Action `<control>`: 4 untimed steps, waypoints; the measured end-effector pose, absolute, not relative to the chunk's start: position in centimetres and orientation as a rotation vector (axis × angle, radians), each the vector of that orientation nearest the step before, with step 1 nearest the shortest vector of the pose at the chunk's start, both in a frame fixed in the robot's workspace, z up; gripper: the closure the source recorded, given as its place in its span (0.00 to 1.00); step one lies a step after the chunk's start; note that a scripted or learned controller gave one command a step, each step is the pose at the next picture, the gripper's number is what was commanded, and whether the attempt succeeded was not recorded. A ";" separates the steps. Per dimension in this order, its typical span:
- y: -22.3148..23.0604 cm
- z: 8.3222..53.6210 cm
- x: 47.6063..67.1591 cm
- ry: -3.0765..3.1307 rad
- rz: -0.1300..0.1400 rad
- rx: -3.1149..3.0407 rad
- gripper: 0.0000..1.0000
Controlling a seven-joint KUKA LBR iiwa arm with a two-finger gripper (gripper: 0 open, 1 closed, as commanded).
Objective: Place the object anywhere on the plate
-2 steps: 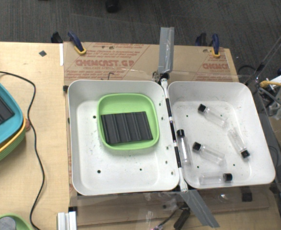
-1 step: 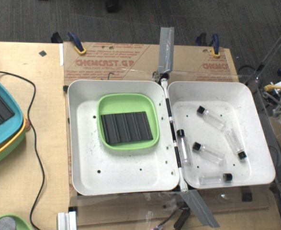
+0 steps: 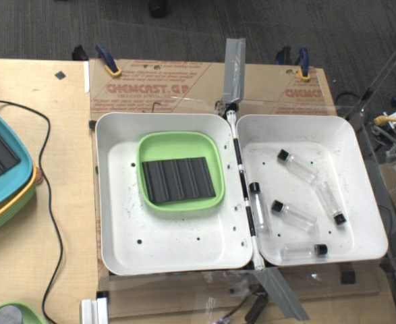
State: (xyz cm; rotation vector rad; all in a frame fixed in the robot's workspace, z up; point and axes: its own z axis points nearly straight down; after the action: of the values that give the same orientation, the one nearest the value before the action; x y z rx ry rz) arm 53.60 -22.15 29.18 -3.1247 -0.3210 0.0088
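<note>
Closest to the lens in the right bin (image 3: 368, 201), one clear vial (image 3: 300, 252) with a black cap lay along the near wall. Four more capped vials were noted in the same bin: one (image 3: 256, 206) lying against the left wall, one (image 3: 295, 214) near the middle, one (image 3: 328, 200) toward the right side, and one (image 3: 296, 167) at the far end, all on their sides and apart from one another. The left bin (image 3: 117, 194) held a green square plate (image 3: 177, 141) toward its far half, with a dark ribbed slab (image 3: 181, 179) lying flat on it. No vial was on the plate. Both bins rested on a cardboard sheet (image 3: 157, 81) clamped at its far corners. On the wooden desk (image 3: 36, 262) to the left sat stacked teal and yellow dishes (image 3: 5, 171), with a black cable (image 3: 49, 211) running alongside.
</note>
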 end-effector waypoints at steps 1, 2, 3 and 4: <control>-22.1 27.0 52.7 -0.313 0.010 -3.124 0.00; -22.0 26.3 51.2 -0.311 0.011 -3.124 0.00; -22.3 28.5 48.8 -0.311 0.007 -3.125 0.00; -22.2 27.2 47.7 -0.309 0.008 -3.125 0.00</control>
State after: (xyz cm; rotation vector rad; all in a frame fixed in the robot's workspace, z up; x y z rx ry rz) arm 47.74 -22.23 27.19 -3.1249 -0.3093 0.0080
